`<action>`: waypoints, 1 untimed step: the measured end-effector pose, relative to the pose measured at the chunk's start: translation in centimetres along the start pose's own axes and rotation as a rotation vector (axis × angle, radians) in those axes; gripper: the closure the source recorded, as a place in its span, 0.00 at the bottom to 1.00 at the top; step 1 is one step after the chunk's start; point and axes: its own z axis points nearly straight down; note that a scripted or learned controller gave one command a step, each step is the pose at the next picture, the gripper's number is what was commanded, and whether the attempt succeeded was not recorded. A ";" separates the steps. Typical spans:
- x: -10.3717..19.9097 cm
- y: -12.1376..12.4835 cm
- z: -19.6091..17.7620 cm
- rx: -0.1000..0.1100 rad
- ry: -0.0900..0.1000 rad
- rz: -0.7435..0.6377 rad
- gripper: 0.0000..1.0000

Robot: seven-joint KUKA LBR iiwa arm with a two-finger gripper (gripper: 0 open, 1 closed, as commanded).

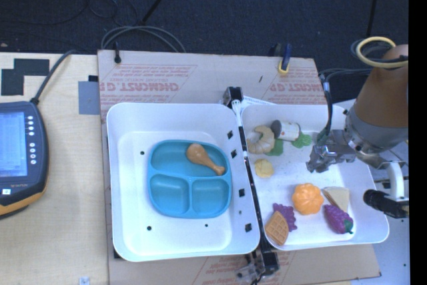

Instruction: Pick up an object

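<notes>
- The arm (381, 100) comes in from the desk's right edge, its bulk over the right bin's far right side.
- An orange band wraps the upper part of the arm, with a grey section below it toward the wrist.
- The wrist leans left and slightly down, toward the inside of the right bin.
- The hand (319, 161) sits at the wrist's left end, low over the bin's right half, near its right wall.
- The hand is dark and small in the view; its tips are too blurred to tell how they stand.
- Nothing can be seen between its tips.
</notes>
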 end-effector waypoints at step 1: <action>8.7 -2.9 -9.0 -0.017 0.002 -0.009 1.00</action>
